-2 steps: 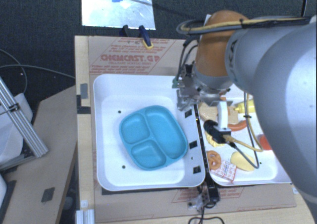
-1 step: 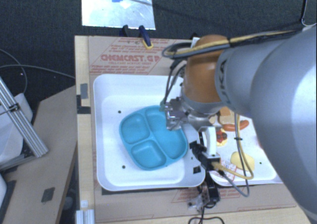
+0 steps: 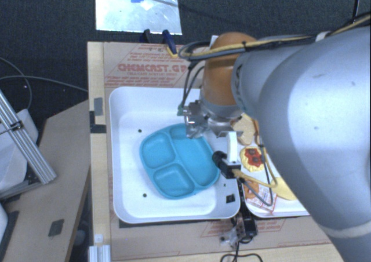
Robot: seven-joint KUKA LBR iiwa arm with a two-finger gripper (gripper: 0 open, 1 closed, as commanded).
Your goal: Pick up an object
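Note:
A blue plate with three compartments (image 3: pixel 174 165) lies flat in the left white bin (image 3: pixel 123 139), a little right of the bin's middle. My gripper (image 3: pixel 193 127) hangs low over the plate's far right rim, reaching in from the right under the orange wrist band. I cannot see whether it touches the plate. The big grey arm hides most of the right bin (image 3: pixel 290 212).
In the right bin, beside the arm, lie a small red and yellow pizza-like toy (image 3: pixel 253 159), a tan piece (image 3: pixel 249 131) and a yellow curved piece (image 3: pixel 282 190). Cardboard (image 3: pixel 145 66) lines the bench behind the bins. A metal frame (image 3: pixel 26 145) stands at the left.

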